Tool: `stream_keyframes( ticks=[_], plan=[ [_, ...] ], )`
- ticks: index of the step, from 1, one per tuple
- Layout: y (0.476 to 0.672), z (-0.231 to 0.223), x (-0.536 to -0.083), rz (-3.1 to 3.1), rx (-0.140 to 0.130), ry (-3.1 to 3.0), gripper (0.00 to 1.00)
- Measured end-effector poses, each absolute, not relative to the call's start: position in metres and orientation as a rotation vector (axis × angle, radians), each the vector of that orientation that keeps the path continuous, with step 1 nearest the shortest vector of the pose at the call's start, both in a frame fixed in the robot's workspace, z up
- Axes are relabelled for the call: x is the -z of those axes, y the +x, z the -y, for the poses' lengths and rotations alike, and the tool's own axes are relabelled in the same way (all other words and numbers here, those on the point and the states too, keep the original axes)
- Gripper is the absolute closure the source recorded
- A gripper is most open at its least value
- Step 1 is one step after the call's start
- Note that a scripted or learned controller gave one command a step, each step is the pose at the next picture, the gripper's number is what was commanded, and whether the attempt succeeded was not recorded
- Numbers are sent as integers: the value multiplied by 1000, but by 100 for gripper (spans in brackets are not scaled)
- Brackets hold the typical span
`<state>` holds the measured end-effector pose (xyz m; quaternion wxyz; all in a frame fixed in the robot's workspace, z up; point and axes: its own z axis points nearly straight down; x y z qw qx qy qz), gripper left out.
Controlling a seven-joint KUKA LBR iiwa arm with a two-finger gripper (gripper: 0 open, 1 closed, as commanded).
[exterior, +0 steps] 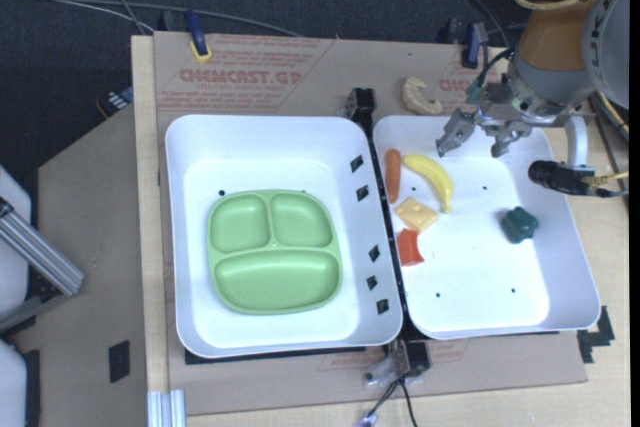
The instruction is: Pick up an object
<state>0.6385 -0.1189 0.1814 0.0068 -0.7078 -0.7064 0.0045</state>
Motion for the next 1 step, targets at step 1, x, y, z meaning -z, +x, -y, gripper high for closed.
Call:
stream_keyframes(
  ticks=[1],
  plan=[
    [642, 119, -190, 2221, 0, -2220, 0]
  ],
)
